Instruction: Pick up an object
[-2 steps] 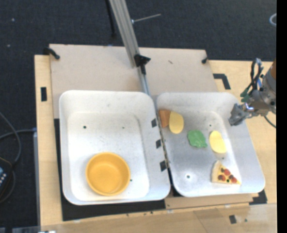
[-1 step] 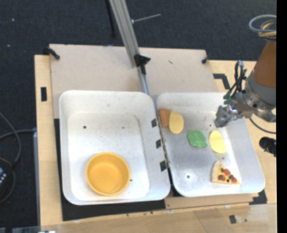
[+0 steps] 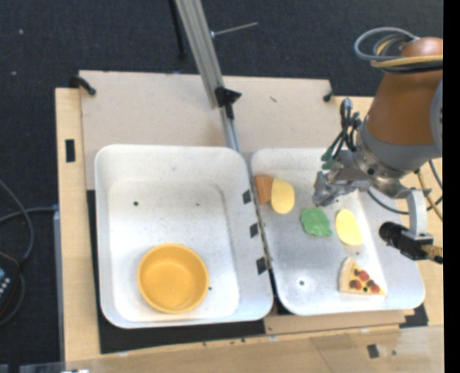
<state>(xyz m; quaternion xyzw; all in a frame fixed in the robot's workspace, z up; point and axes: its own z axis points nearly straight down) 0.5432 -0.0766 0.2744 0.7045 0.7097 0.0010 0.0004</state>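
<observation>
Closest to the camera, in the right bin (image 3: 405, 290), lies a toy pizza slice (image 3: 360, 278) with red dots on it, down in the near corner. In the left bin (image 3: 109, 169), a yellow bowl (image 3: 173, 277) sits near the front, right way up.

A bit further back in the right bin there is a yellow oval piece (image 3: 349, 227) and a small green leafy piece (image 3: 316, 222). They lie just beside each other, the green one on the left. Further back and to the left is another yellow piece (image 3: 283, 196), and an orange-brown piece (image 3: 263, 187) touches it, right by the bin's left wall.

The gripper (image 3: 329, 192) hangs over the right bin, just behind the green piece and the yellow oval. It looks dark and small, so I cannot tell if it is released or clenched. Nothing can be seen in its grasp.

Behind it is the big arm (image 3: 405, 107) with its orange band. A grey metal pole (image 3: 203, 45) slants up from the back of the surface (image 3: 152, 103), between the two bins.
</observation>
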